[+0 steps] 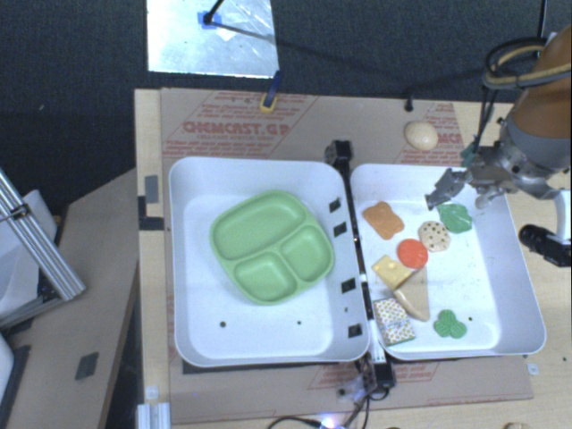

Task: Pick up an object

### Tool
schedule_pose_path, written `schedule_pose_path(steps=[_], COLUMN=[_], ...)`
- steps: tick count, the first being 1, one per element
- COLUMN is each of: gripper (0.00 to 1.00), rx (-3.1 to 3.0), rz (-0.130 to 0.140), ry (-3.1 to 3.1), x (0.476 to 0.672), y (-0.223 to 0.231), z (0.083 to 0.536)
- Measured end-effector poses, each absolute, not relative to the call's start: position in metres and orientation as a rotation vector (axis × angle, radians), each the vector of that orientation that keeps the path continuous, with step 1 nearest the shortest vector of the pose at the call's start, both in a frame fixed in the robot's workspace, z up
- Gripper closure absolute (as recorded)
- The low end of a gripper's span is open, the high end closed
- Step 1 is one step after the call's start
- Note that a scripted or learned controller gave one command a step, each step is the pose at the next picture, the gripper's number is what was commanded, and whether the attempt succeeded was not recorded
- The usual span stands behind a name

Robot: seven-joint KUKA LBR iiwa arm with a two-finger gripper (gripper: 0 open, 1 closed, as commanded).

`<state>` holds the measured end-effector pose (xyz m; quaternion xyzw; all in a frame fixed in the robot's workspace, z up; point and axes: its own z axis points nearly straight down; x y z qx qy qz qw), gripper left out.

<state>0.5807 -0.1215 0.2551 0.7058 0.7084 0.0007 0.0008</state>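
The right bin [523, 307] holds several small toy foods: an orange piece [382, 219], a speckled cookie [434, 235], a red disc [412, 253], a yellow cheese block [391, 270], a beige wedge [414, 305], a patterned cracker [393, 320], a green clover shape [450, 325] and a green leaf [457, 217]. My gripper [463, 195] hangs over the bin's far right part, just above the green leaf. It is open, with nothing between its fingers. The arm comes in from the right edge.
A green divided plate [271, 246] lies in the left bin [183, 239]. A beige egg-shaped object [421, 134] rests on the cardboard beyond the right bin. A black divider [350, 239] runs between the bins. A black part [547, 242] juts in at the right.
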Motion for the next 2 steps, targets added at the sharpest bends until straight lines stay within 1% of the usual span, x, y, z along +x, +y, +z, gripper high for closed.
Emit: schedule_pose_path(steps=[2], gripper=[0.0], rx=[2.223], rz=[-0.003], ry=[2.225], x=[0.58], y=[-0.123], z=[0.129])
